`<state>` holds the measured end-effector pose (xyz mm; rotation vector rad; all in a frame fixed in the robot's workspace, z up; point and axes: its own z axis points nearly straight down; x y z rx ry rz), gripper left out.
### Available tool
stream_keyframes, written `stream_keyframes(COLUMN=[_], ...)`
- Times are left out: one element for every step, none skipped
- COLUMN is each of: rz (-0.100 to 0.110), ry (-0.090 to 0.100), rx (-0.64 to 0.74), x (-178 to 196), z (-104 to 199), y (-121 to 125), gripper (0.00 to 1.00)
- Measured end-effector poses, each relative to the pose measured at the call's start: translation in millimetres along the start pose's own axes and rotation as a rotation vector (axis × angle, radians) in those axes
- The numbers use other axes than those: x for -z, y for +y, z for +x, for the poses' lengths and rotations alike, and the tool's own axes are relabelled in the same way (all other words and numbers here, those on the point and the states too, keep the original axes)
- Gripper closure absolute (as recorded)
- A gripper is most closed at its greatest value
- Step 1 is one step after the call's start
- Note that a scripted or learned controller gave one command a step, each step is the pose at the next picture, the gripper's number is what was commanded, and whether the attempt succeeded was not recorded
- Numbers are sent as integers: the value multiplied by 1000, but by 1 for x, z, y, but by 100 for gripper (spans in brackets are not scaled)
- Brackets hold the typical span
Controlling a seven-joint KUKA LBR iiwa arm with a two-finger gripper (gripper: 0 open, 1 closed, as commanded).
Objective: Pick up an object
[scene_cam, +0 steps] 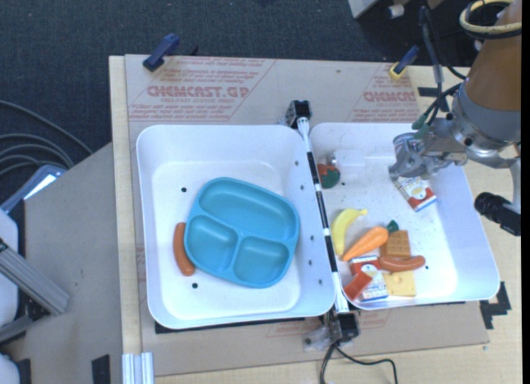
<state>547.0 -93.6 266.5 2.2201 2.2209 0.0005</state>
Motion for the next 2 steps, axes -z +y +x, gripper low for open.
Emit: stream_keyframes(rz=[0,0], ry=[0,0], rx=[0,0], x=[-7,0], z=[28,-5], y=[21,31], gripper=[100,100])
